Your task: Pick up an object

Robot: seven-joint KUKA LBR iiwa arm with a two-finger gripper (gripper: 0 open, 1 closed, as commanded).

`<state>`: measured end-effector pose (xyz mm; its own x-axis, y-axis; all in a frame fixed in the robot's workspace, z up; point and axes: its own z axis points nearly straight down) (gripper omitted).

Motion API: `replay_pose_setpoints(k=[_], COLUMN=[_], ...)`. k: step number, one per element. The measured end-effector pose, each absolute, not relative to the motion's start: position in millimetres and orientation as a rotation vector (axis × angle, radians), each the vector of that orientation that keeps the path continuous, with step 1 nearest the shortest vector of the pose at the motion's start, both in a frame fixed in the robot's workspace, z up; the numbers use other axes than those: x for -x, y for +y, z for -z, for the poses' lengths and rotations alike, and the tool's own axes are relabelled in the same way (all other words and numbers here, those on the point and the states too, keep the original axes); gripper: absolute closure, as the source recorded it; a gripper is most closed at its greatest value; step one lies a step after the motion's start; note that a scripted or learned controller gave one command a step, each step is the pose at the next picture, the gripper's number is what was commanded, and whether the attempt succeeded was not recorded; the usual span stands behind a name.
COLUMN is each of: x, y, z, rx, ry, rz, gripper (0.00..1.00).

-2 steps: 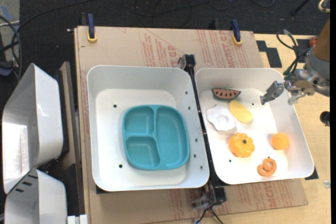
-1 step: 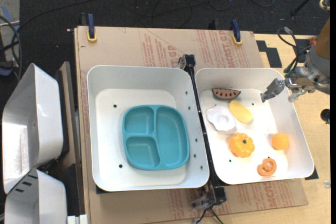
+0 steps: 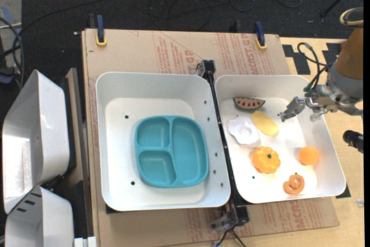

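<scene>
The right bin (image 3: 324, 127) holds a watermelon slice (image 3: 249, 103), a pale yellow lemon-like piece (image 3: 265, 123), a white piece (image 3: 243, 131), an orange pumpkin (image 3: 266, 159), a small orange fruit (image 3: 309, 155) and an orange ring-shaped piece (image 3: 293, 184). My gripper (image 3: 303, 109) hangs over the bin's upper right part, to the right of the yellow piece and above the small orange fruit. Its fingers stand apart with nothing between them.
The left bin (image 3: 110, 124) holds a teal divided plate (image 3: 171, 151). A black divider (image 3: 218, 124) runs between the bins. Two clamps (image 3: 100, 32) (image 3: 259, 35) grip the bench's far edge. White containers (image 3: 32, 136) stand off the bench at left.
</scene>
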<state>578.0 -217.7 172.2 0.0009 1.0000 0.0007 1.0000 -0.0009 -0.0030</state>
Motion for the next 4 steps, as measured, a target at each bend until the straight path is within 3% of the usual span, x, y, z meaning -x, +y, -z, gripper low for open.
replay_pose_setpoints(k=[1,2,3,4], x=[-579.6,-579.6,-581.2,-586.6], y=[-207.4,-207.0,-207.2,-199.8], z=[-115.8,-90.9,-103.4,-163.0], rx=[2.216,2.22,2.223,2.222], ry=[-2.222,-2.221,-2.225,-2.23], rz=[-0.003,-0.002,0.003,0.005], gripper=[0.0,0.0,1.0,1.0])
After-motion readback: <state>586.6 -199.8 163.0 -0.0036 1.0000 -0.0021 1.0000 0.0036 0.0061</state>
